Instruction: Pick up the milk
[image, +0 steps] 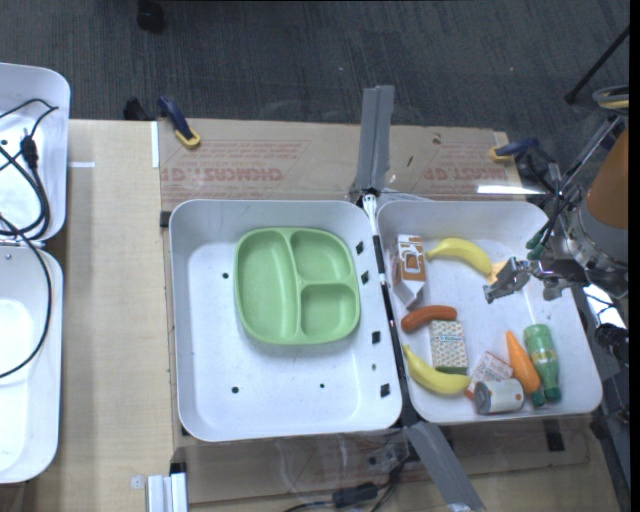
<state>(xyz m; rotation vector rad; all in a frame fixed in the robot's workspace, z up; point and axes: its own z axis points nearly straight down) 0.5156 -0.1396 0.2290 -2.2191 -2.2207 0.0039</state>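
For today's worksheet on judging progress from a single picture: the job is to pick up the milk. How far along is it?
Done: the gripper has reached over the right bin, near a banana.
In hand: nothing shows between its fingers.
Left: nearly all of it. The milk carton lies on the bin floor by the left wall, above the sausage, apart from the gripper. It has yet to be approached, gripped and lifted.

Robot lab bench, as I see it from my remote station.
Two shallow white plastic bins (190, 330) sit on a clamped brown cardboard sheet (260, 165), black cables (25, 190) trailing at left.
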